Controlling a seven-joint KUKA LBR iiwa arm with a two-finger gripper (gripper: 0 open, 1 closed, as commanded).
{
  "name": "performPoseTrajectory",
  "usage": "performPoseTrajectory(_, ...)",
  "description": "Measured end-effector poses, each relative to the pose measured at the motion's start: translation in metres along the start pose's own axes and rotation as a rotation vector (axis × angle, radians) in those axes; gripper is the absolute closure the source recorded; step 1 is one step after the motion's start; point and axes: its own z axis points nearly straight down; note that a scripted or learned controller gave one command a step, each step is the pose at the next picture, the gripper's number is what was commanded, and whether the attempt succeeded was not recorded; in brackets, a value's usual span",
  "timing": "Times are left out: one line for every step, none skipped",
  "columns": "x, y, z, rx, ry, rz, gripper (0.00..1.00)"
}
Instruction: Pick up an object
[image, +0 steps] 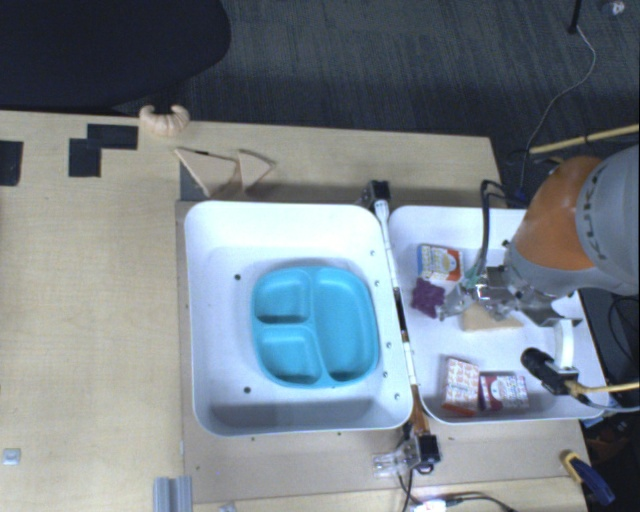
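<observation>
Two white bins sit side by side on a pale bench; the gripper hovers low in the right bin beside a purple object, seemingly positioning to grasp, then lift.

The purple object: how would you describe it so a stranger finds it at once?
Look in the right bin, in its upper left part. The purple object lies just below a small white carton. It is the one dark purple thing there; its neighbours are white, tan or red.
</observation>
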Motion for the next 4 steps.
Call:
performPoseTrajectory(0.0, 0.002, -0.012, -0.005, -0.002, -0.003, 1.0)
performPoseTrajectory(-0.093, 0.035, -0.046, 0.001, -0.002, 0.0, 1.0)
performPoseTrajectory(-0.092, 0.035, -0.045, 0.002, -0.001, -0.002, 0.0)
performPoseTrajectory(-0.09, -0.018, 0.014, -0.001, 0.002, -0.003, 0.0)
